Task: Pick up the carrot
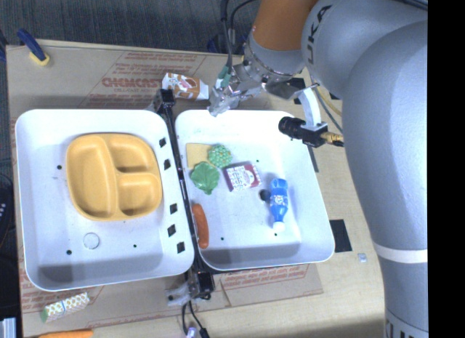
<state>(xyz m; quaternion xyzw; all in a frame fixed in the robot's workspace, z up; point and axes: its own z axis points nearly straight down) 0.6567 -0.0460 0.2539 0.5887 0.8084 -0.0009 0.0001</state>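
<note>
We see the carrot (200, 225) by the right bin's (312, 213) left wall; the end effector (221, 104) hovers empty, slightly parted.

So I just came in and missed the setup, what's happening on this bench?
A grey KUKA arm reaches in from the right, its gripper poised over the far rim of the right bin. The carrot it is meant to pick up lies untouched at that bin's near left edge, apart from the green toys, a small maroon packet and a blue bottle. The left bin holds a yellow divided tray.
</note>
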